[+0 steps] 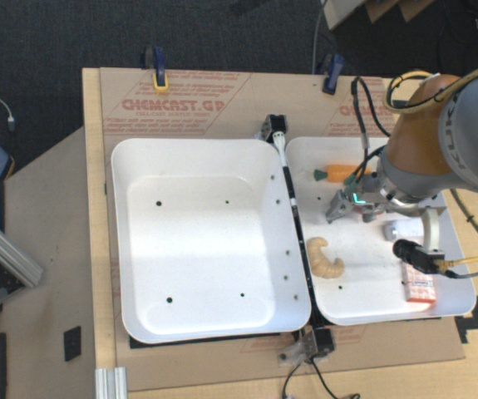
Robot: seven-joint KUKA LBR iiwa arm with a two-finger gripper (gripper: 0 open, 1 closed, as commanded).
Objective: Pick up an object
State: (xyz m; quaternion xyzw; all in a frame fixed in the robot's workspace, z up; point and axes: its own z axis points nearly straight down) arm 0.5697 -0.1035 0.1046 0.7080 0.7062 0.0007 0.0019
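Gripper [351, 204] hangs low over the right bin [372, 306], toward its far side. Finger state: cannot tell, the wrist hides them. Nothing seen gripped, so by my reading the pick is not yet done. Candidates, relative to the gripper: carrot [338, 173] just beyond it, closest; croissant [324, 258] nearer the camera; box [419, 287] at the bin's near right corner. Left bin [130, 223] alongside.

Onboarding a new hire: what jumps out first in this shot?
The grey and orange arm looms over the right bin, its gripper low near the bin's far left part. Below it lie a tan croissant-shaped piece and, near the front right corner, a small red and white box; an orange carrot-like toy sits at the back.
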